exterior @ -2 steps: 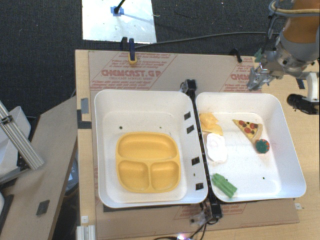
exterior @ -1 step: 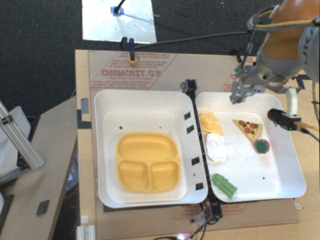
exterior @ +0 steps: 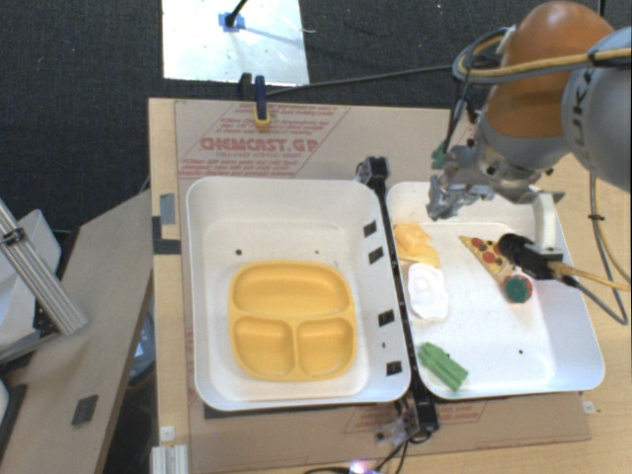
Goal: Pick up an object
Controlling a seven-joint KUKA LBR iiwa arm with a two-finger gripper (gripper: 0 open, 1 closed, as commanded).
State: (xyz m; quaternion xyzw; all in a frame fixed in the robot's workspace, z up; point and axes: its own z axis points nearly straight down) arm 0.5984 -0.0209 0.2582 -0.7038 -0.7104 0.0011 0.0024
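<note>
Fingers: on gripper; whether they are spread or pressed together cannot be told, and no item is seen between them.
Green block: nearest item; lies flat at 7 o'clock in the right bin, close to the near rim.
Yellow tray: three-compartment tray, flat on the floor of the left bin, toward 6 o'clock; sole content of that bin.
White lump: at 9 o'clock in the right bin, just beside the shared rim.
Green-and-red ball: near the bin centre, toward 3 o'clock; sits at the tip of the pizza slice.
Pizza slice: toy wedge, flat, at 12 o'clock from the bin centre, its tip pointing to 4 o'clock.
Pale yellow piece: at 10 o'clock in the right bin, at 12 o'clock from the white lump and very close to it.
Gripper position: over the right bin at 11 o'clock, at 1 o'clock from the pale yellow piece.
Task items: all pickable things lie in the bins, none lifted.
Printed sheet: under both bins, extending to 12 o'clock.
Blue-and-yellow clamp: on the sheet's far edge.
</note>
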